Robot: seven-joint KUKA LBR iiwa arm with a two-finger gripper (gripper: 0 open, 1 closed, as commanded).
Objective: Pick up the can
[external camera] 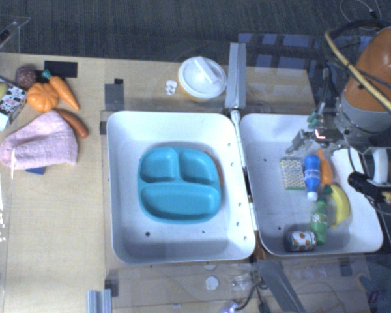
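The can lies on its side at the front of the right bin, silver with a red and orange label. My gripper hangs over the back of that bin, well behind the can, just above the blue bottle. Nothing shows between its fingers from this angle.
In the right bin lie a green bottle, a banana, an orange item and a patterned sponge. The left bin holds a blue divided plate. A white bowl, pink cloth and toy vegetables sit on the bench.
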